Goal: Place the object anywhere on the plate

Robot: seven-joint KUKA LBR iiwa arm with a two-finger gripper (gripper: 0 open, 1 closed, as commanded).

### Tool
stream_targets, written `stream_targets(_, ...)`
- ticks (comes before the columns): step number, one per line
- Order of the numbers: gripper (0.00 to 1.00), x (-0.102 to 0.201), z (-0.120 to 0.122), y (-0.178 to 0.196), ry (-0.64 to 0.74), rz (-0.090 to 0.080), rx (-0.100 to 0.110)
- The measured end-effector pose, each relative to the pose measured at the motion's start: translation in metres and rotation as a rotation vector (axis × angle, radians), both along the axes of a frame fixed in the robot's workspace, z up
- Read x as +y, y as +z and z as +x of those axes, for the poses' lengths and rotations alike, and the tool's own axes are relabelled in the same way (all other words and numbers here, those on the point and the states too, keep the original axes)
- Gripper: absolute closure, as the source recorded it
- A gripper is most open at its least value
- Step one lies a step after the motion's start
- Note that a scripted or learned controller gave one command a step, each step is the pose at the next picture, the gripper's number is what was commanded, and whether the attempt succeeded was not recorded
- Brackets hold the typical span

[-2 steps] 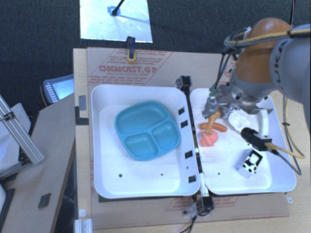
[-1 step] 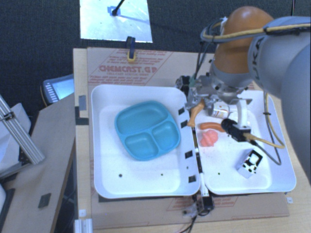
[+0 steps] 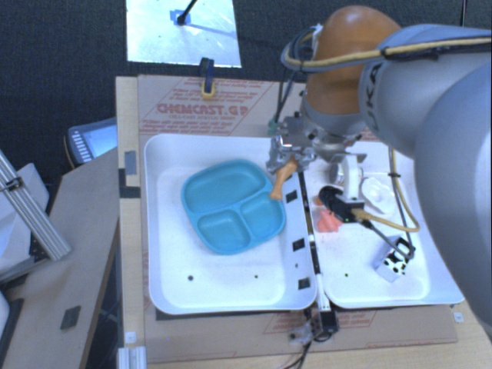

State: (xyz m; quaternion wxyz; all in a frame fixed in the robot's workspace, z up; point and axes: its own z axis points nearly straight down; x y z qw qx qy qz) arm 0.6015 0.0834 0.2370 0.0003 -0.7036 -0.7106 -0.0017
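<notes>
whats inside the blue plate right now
The blue plate in the left bin shows three bare compartments. An orange object hangs at the end effector over its right rim; the rim under it is covered.

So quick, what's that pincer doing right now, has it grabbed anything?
Pincer: closed on a small orange object, which hangs from it at the right rim of the blue plate.
</notes>
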Motion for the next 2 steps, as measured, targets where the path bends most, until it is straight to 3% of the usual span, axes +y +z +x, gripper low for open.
stream_targets(1, 1.00, 0.0605, 0.0149, -0.0046, 0.000, 0.000, 0.000)
stream_targets(2, 0.00, 0.0564, 0.0148, -0.0046, -0.005, -0.002, 0.001)
